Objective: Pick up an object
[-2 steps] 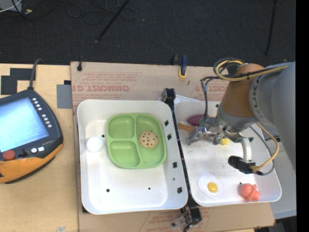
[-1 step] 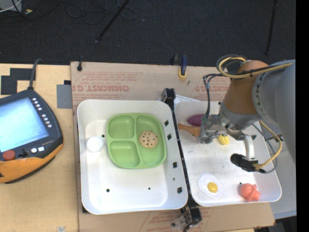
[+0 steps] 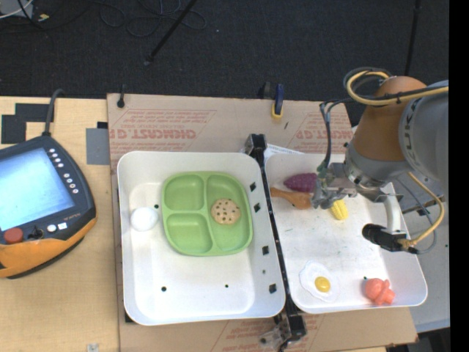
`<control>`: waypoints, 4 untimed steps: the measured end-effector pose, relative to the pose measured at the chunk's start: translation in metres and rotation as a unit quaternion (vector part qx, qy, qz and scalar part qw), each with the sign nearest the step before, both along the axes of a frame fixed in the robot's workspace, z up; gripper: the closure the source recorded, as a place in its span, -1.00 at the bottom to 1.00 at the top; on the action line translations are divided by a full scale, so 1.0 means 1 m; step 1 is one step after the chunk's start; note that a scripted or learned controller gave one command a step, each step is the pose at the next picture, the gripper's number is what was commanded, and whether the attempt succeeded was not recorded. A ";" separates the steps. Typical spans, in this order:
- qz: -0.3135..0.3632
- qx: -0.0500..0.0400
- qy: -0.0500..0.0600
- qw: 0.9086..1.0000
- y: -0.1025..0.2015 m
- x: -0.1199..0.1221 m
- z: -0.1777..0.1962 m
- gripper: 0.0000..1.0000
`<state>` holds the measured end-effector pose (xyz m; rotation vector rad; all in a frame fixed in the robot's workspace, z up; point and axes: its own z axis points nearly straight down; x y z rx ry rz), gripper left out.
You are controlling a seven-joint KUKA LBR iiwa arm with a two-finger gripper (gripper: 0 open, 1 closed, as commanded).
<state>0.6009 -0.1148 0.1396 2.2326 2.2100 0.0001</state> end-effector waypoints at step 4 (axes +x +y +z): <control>0.006 0.001 0.002 1.000 0.101 -0.008 0.089 1.00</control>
